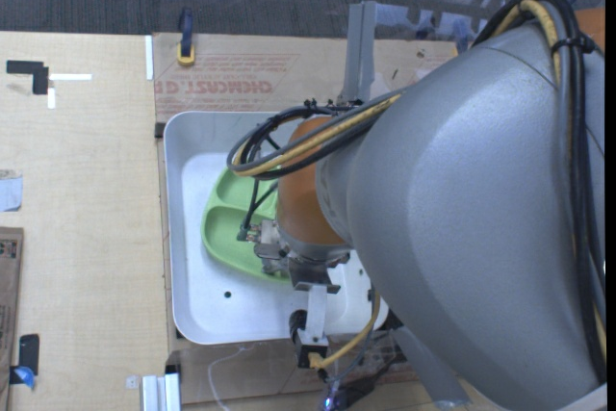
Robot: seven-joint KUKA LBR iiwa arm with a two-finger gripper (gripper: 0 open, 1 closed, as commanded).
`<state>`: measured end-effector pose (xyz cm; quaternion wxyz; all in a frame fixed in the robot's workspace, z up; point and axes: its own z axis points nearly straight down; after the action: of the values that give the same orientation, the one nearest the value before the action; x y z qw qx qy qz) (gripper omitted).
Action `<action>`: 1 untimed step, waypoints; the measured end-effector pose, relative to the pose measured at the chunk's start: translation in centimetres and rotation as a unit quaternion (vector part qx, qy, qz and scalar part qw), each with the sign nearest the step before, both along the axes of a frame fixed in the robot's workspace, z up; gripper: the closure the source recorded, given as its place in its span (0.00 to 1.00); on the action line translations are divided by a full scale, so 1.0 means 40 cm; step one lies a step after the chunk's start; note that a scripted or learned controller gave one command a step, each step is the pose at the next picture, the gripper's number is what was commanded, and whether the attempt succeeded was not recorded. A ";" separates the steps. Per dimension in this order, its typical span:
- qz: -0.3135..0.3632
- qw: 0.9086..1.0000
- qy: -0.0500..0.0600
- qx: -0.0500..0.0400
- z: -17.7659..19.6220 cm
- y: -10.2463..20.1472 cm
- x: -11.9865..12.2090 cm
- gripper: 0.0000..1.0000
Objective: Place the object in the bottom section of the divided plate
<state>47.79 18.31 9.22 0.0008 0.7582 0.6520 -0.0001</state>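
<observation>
A light green divided plate (223, 218) lies in the left white bin (189, 284), and the arm covers its right part. A raised ridge splits its visible part into an upper and a lower section. My gripper (285, 267) hangs over the plate's lower right edge, below the orange wrist band (300, 199). The wrist hides its tips, and I see no object in the plate's visible sections. The big grey arm body (472, 207) covers the right half of the view.
A cardboard sheet (250, 72) with red print lies behind the bin. A small dark speck (227, 295) sits on the bin floor near its front. The wooden bench (77, 207) stretches to the left.
</observation>
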 end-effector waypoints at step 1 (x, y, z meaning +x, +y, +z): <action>0.027 1.000 0.002 -0.001 0.514 -0.207 0.052 1.00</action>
<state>49.89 10.04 29.76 0.0005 0.7401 0.6725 -0.0019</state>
